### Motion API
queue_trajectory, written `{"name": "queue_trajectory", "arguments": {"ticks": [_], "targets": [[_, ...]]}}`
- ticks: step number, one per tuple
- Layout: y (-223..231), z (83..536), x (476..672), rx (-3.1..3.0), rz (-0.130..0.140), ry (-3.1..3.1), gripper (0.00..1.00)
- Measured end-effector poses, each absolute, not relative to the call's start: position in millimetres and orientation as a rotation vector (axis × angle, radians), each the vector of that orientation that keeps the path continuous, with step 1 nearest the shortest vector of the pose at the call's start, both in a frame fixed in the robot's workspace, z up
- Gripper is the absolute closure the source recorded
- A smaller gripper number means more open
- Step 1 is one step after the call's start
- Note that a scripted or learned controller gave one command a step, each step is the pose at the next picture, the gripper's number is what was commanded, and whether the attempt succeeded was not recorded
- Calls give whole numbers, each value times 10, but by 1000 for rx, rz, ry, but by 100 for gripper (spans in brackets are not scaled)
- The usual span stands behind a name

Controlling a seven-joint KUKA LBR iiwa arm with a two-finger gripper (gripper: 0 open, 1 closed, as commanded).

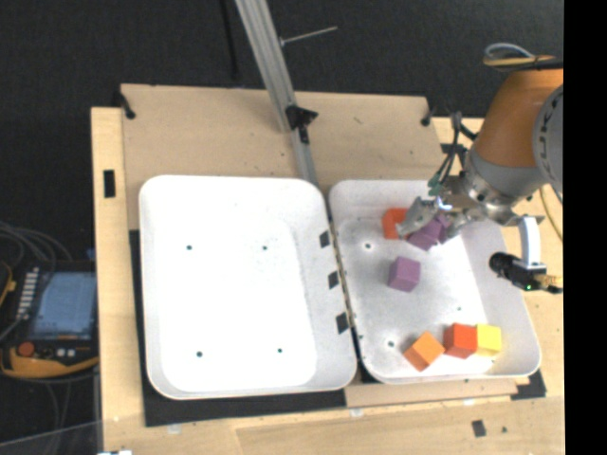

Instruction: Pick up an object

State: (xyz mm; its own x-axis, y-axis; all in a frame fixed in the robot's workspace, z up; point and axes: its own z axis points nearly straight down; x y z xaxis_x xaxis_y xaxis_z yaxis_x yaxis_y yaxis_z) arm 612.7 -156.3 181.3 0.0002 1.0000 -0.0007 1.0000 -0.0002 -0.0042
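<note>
My gripper [430,224] hangs over the upper part of the right bin [503,301], reaching in from the right. A purple block [429,234] sits tilted between its fingers, and the fingers are shut on it. Just left of the gripper lies a small orange-red block [393,223]. A second purple cube [404,274] rests on the bin floor below the gripper, apart from it. Along the bin's near edge stand an orange cube [426,350], a red cube [461,339] and a yellow cube [488,337], close together.
The left bin [232,282] lies beside the right one, with a row of black clips [334,278] between them. A slanted metal pole [275,74] rises behind the bins. A black fitting [512,271] sticks out at the right bin's right rim.
</note>
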Motion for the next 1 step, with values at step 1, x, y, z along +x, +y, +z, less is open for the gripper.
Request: {"name": "queue_trajectory", "arguments": {"ticks": [1], "targets": [[-1625,1311,6032,-2222,4,-2219,0]]}}
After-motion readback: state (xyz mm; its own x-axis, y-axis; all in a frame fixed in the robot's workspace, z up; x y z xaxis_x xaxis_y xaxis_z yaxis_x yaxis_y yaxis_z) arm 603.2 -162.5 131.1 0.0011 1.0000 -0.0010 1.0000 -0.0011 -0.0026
